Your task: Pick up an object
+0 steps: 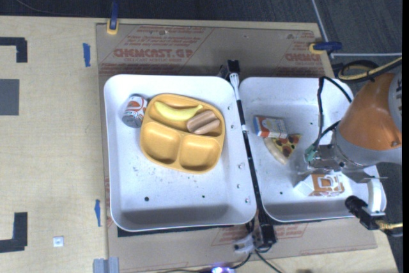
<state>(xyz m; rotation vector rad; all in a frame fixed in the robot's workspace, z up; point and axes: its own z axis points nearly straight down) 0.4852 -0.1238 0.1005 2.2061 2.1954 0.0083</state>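
Observation:
My gripper (308, 166) is low inside the right bin (281, 204), under the arm's orange band. Just left of it lies a small flat wedge with coloured spots (284, 146). A white carton with orange and blue print (271, 126) lies beyond that wedge, toward the bin's back left. Directly right of and below the gripper sits a white packet with an orange pattern (327, 185). The wrist hides the gripper's tips, so whether anything is between them cannot be made out.
The left bin (128, 201) holds a yellow divided plate (167, 145) carrying a banana (172, 111) and a sausage (204, 122). A drinks can (133, 110) lies beside the plate's left edge. A black divider (246, 144) runs between the bins.

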